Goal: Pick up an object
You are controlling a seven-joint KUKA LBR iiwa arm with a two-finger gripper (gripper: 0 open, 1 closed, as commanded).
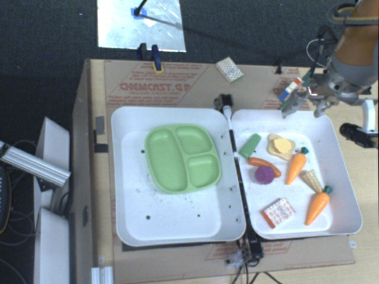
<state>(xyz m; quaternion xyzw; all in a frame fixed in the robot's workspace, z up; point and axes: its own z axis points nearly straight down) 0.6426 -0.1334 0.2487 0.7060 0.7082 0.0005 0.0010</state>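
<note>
Arm comes in from the right, orange band up top, wrist over the far right corner of the right bin [354, 188]. The hand [305, 104] hangs above that bin's back rim, roughly over the desk edge; can't tell whether it is released or clenched, too blurred and small. Nothing visibly held.

Right bin holds the objects: green cylinder [250, 145] near the divider, tilted; yellow-on-tan sandwich piece [280, 145] just beside it; red-orange sausage [263, 164] below the cylinder, touching or nearly touching the purple ball-like piece [265, 174]. Upper carrot [295, 165] right of those, leafy end toward the back. Ice cream cone [312, 180] just beside it, tip pointing toward the lower carrot [318, 206], which lies near the right wall. Red-and-white packet [278, 212] near the front, apart from the rest.

Left bin [133, 218] carries a green three-compartment plate [159, 170], sitting roughly centre.

On the desk [177, 87] behind the bins: a small patterned block [229, 69], well apart from the hand. All objects lie in the bin, none lifted.
</note>
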